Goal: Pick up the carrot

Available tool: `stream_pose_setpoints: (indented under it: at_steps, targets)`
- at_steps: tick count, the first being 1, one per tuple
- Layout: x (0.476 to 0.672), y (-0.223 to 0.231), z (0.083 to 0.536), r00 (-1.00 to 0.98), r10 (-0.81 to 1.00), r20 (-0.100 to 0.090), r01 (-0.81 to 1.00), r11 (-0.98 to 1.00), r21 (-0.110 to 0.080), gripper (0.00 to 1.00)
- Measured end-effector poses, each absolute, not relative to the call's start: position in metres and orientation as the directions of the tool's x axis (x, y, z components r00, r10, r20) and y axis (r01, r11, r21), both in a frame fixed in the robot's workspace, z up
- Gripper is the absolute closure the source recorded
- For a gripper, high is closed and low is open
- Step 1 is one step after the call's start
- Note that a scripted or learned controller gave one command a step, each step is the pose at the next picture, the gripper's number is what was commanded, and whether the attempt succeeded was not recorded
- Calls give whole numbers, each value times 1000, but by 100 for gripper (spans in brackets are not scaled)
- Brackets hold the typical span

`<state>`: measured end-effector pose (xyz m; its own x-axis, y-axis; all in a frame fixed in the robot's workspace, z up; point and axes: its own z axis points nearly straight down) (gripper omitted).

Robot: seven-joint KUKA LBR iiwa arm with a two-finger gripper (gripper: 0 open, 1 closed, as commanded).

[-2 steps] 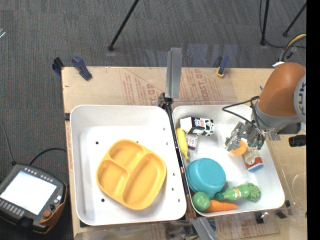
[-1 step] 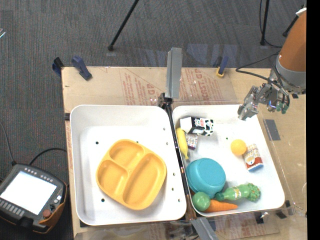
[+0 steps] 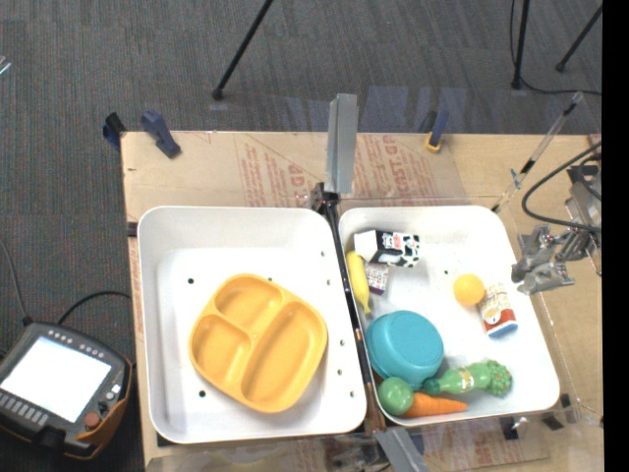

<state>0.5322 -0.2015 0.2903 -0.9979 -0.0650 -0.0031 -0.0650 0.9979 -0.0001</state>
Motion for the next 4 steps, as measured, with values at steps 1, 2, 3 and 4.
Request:
stream_pose_setpoints:
  at_steps: [1, 2, 3, 4]
  targets:
    - [532, -201, 289, -998, -65, -1, -65, 998, 2, 0]
    - [600, -198, 86, -999, -44, 0, -44, 999, 3, 0]
    - [603, -197, 100, -999, -48, -8, -48, 999, 2, 100]
    - [603, -197, 99, -999, -48, -7, -48, 999, 2, 0]
